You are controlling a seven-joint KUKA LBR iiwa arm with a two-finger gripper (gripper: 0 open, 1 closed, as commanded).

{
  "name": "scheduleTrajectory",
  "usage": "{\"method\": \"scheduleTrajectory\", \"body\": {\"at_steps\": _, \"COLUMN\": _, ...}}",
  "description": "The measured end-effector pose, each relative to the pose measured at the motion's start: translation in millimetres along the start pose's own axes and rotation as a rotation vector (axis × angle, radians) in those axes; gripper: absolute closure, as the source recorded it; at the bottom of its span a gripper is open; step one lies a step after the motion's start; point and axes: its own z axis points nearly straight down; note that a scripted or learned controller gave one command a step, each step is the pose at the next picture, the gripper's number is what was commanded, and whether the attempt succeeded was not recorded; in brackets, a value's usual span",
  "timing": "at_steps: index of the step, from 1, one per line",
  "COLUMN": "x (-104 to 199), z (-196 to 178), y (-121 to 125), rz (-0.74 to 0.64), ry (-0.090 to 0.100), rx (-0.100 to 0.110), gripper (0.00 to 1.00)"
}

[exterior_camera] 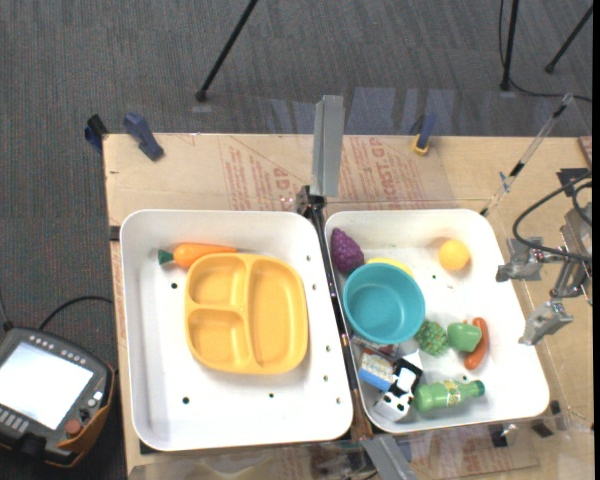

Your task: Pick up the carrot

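Observation:
The carrot (pixel 202 253), orange with a green stub at its left end, lies in the left bin (pixel 145 368) near the back wall. It touches the back edge of a yellow divided plate (pixel 246 313). My gripper (pixel 526 300) hangs at the right rim of the right bin (pixel 520 368), far to the right of the carrot. Its two grey fingers stand apart, open, with nothing between them.
The right bin holds a teal bowl (pixel 383 304), a purple fruit (pixel 346 251), a yellow lemon (pixel 453 255), broccoli (pixel 432 338), a green pepper (pixel 464 335), a green bottle (pixel 448 395) and small toys. A grey post (pixel 327 153) stands behind the bins. A pendant (pixel 38 393) lies at the lower left.

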Motion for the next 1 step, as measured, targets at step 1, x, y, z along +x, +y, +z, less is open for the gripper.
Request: {"method": "scheduleTrajectory", "body": {"at_steps": 1, "x": -36.7, "z": -38.1, "y": -9.3, "rz": 0.161, "ry": -0.003, "rx": 0.001, "gripper": 0.00}}
